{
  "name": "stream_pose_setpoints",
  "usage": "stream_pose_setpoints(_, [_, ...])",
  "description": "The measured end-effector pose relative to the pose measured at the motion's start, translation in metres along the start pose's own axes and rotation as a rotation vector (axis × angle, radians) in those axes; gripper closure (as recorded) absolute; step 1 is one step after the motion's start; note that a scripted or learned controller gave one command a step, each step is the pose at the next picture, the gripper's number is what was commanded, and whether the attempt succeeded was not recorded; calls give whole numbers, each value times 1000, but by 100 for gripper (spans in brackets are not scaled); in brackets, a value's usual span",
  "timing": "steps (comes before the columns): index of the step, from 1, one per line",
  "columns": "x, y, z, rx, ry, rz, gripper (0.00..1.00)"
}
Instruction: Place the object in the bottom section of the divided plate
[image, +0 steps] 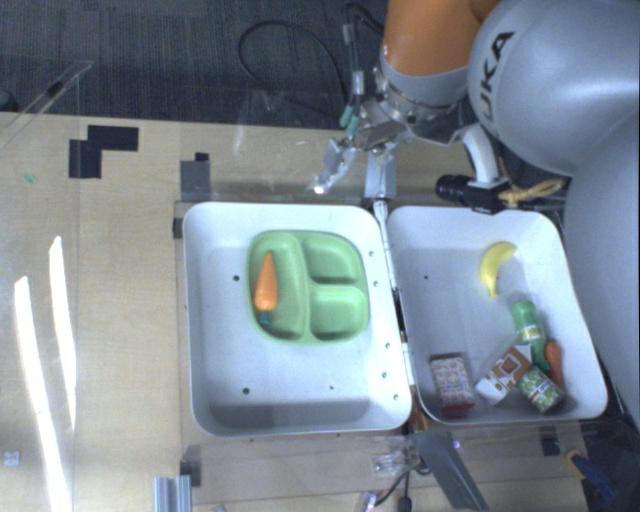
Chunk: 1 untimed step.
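A green divided plate (310, 287) lies in the left bin (215, 330). An orange carrot (265, 283) rests in the plate's long left section, pointing up and down in the view. The two smaller sections on the plate's right side hold nothing. My gripper (353, 175) hangs above the far rim where the two bins meet, well behind the plate. Its two fingers (329, 170) stand apart with nothing between them.
The right bin (440, 300) holds a yellow banana (497, 266), a green bottle (527, 323), a small carton (505, 373), a can (541, 391), a brown box (452, 381) and a small orange piece (553, 356). The arm's grey bulk overhangs the right bin's far right corner.
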<state>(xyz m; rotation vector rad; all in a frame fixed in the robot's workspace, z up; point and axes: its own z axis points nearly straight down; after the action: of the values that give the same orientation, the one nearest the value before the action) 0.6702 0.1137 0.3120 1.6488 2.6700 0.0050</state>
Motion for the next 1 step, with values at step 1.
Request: stream_pose_setpoints(1, [36,-94,78,2,2,-242,0])
